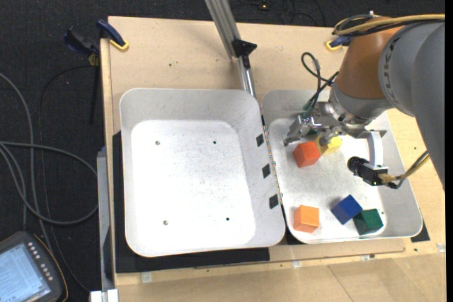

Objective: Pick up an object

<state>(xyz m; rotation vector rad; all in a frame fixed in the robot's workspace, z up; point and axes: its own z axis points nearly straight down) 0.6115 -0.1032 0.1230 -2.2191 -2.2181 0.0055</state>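
Nearest in the right bin (403, 223): orange block (306, 218), blue block (347, 208), green block (368, 221), close together. Farther back, red-orange block (306, 153) just under the gripper (309, 132), yellow piece (330, 144) beside it. Finger state: cannot tell. Left bin (141, 152) alongside.

red-orange block (306, 153), tilted, right bin, below hand (306, 131)

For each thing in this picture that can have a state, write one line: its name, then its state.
gripper: low in the right bin, right by the red-orange block; grasp unclear.
red-orange block: tilted, below the gripper.
yellow object: partly hidden beside the gripper.
orange block: resting flat, apart.
blue block: resting, touching the green block.
green block: resting by the bin's rim.
left bin: flat on the bench.
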